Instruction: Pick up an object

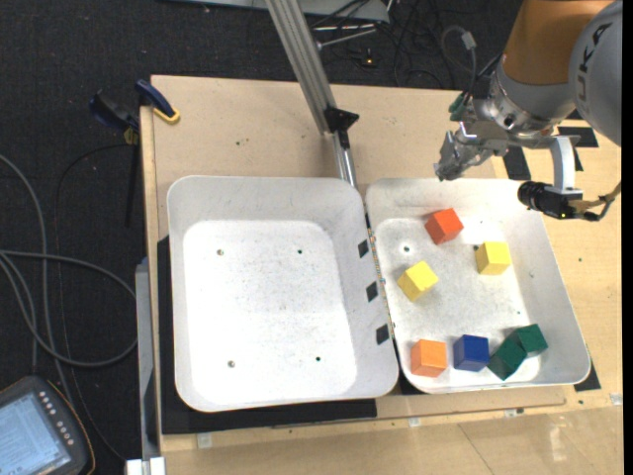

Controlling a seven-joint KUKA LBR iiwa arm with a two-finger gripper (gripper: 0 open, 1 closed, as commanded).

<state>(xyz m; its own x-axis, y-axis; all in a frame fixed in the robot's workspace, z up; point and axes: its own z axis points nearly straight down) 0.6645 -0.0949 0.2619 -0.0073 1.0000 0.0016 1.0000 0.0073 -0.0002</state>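
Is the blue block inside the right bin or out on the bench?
Inside. The blue block sits on the floor of the right bin, near its front rim, between an orange block and a green block.

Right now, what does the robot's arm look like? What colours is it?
The arm is fat and round, grey with a big orange band. Lower down it turns into a silvery metal wrist, and the small dark grey pincer sits at its tip. Thin cables loop around it, and a black part sticks out beside a white bracket.
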